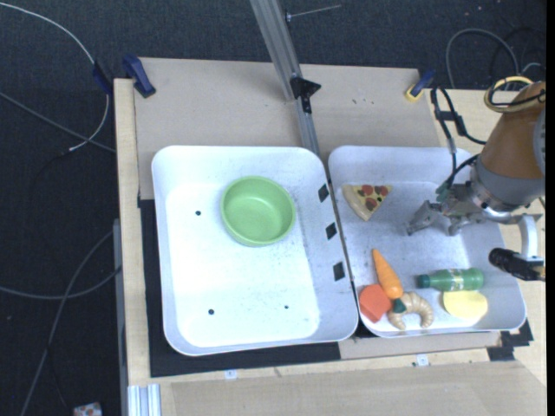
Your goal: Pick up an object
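The gripper (431, 221) hangs low over the middle of the right bin (408, 157), its grey fingers splayed wide with nothing between them, pointing toward the bin's left side. No object is picked yet.

The candidates lie in that bin. A toy pizza slice (366, 199) sits near the far left corner, just left of the gripper and apart from everything else. Along the near edge the rest crowd together: an orange carrot (387, 273), a red block (375, 302) touching it, a tan croissant-like piece (413, 310), a green bottle (451, 278) lying on its side, and a yellow lemon-like piece (464, 304) just beside the bottle. A green bowl (257, 210) stands alone in the left bin (182, 258).

The pizza slice looks the easiest choice: close and isolated. It is flat, so the fingers should straddle its narrow width, come right down to the bin floor, then close. Going for the near-edge cluster risks nudging neighbours or catching two things.
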Motion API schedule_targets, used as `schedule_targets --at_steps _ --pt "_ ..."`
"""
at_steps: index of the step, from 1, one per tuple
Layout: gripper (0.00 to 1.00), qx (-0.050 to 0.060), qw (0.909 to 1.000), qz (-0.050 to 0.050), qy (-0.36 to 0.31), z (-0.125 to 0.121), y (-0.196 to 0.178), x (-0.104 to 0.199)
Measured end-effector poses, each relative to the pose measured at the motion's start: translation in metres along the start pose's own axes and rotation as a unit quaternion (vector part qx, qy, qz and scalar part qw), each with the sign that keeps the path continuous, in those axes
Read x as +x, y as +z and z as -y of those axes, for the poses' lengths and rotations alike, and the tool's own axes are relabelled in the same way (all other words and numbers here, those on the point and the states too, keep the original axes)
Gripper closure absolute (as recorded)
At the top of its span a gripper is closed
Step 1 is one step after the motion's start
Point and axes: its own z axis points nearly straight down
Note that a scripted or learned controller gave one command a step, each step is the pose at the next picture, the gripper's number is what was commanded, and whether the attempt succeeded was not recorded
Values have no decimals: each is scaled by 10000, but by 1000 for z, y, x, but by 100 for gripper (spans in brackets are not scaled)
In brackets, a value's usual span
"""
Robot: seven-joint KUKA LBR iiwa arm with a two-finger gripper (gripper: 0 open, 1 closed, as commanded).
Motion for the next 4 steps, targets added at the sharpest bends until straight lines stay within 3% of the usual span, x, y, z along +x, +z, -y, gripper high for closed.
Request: schedule_targets --at_steps 1,3,4 --pt "100 -48 10000 6 -2 -2 -17 0" --pt "100 -105 9999 41 -13 -3 -108 3" --pt "100 -100 9999 42 -14 -4 -132 4"
